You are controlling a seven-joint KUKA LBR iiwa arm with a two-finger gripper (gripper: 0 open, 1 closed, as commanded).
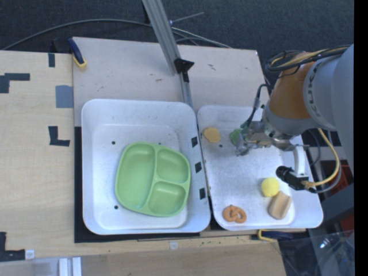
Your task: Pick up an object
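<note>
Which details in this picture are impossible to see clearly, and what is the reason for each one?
- Gripper, camera view: small and dark under the wrist, so open or shut is unclear.
- Small green object beside the gripper: partly covered; its shape and any grasp are unclear.
- Right white plastic bin: the arm covers its far right corner.
- Small brown pretzel-shaped item: too small to identify surely.

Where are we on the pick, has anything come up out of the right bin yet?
Done: the claw is down inside the right bin, next to a small green object. In hand: I can't tell whether it has gripped that object. Left: the lift. The yellow ball, tan block, pretzel and yellow disc lie on the bin floor.
</note>
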